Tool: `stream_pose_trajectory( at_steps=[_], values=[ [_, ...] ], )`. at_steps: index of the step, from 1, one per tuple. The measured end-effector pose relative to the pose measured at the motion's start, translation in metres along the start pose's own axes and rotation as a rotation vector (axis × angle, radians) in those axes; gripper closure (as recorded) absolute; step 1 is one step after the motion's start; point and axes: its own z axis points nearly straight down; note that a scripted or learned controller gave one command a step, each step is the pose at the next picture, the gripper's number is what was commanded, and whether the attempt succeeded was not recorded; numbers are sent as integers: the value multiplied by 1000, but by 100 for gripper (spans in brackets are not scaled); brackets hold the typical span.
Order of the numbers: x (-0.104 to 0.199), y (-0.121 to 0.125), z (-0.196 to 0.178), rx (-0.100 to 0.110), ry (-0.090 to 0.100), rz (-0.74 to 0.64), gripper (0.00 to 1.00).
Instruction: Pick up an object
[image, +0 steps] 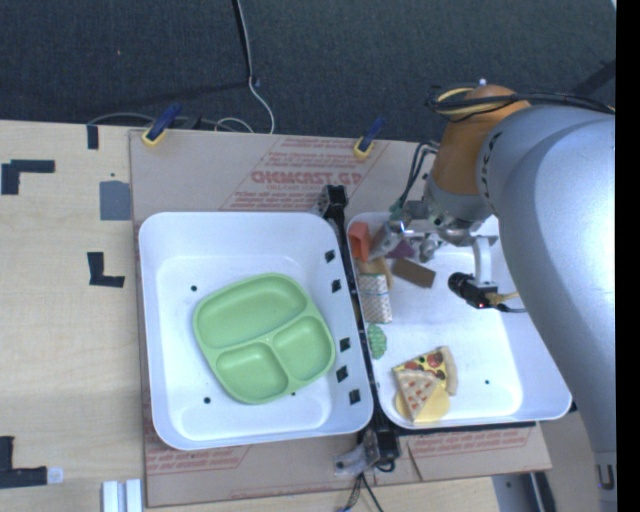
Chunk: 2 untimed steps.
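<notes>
Grey arm (565, 250) bulk fills the right side, closest to the lens, reaching over the right bin (500, 395) so the claw (412, 238) hangs above that bin's far left corner. Whether the claw is open or closed, I cannot tell; nothing visibly sits between its fingers. Just beside it, toward the divider, lie a red piece (359, 240) and a brown block (412, 272), with a mesh cylinder (374, 296) a little nearer the front, probably the pickable cluster it aims at. Farther forward rest a green bit (377, 341) and a pizza toy (425, 384). Well left of the claw, the other bin (170, 250) holds a green tray (263, 337), likely out of play on this counter (60, 330).
</notes>
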Motion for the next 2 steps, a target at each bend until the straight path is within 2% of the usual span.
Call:
stream_pose_trajectory(
  at_steps=[1,2],
  values=[
    [0,0,0,-1,1,7,0],
    [4,0,-10,2,11,6,100]
  ],
)
